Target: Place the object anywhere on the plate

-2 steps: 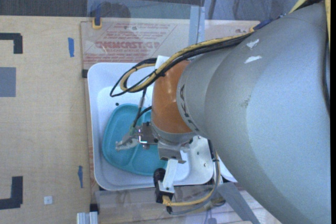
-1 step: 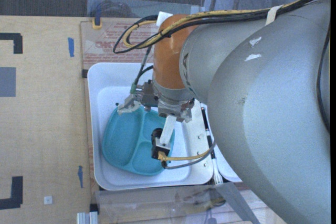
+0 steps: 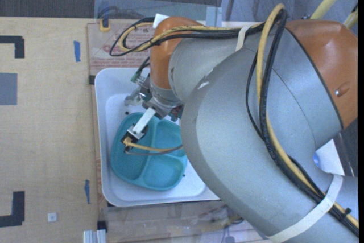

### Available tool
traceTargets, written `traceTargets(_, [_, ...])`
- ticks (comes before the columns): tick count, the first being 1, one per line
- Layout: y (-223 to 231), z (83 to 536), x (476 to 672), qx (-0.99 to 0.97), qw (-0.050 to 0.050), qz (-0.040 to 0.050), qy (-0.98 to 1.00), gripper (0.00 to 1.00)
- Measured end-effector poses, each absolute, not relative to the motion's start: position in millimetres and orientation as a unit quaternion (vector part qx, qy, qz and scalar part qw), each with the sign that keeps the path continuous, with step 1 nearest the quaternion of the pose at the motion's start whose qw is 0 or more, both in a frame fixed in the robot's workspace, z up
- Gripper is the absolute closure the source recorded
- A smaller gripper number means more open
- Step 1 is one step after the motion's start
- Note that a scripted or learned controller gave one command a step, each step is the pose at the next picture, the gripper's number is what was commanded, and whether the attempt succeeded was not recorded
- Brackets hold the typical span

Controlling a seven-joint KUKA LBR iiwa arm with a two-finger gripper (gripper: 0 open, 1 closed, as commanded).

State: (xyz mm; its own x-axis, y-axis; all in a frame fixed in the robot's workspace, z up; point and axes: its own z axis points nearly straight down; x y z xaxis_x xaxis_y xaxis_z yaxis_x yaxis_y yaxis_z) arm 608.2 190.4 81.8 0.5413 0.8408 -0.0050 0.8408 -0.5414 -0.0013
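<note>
The grey arm (image 3: pixel 256 122) takes up most of our picture, reaching in from the right and covering the whole right side of the desk (image 3: pixel 45 122). To its left the white bin (image 3: pixel 105 88) lies open to us, and in it sits a teal divided plate (image 3: pixel 159 171), its right rim tucked under the arm. The pincer (image 3: pixel 139 101) hangs over the plate's upper left compartment, and we cannot tell whether it is wide, narrow or holding anything. The wrist hides the object, so we cannot say where it lies or whether it is carried. We judge it small and light, since the wrist hides all of it, but stiffness and a good place to grasp are beyond us here. The plate looks like smooth hard plastic with raised ribs, so we expect a dropped thing may slide until a rib stops it. Nothing else lies in the bin that we can see; the arm's own bulk is the main obstruction
</note>
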Motion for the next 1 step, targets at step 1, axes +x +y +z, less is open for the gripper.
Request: traceTargets(1, [217.7,82.3,638.3,0.942,0.002,-0.0252,0.336,0.0])
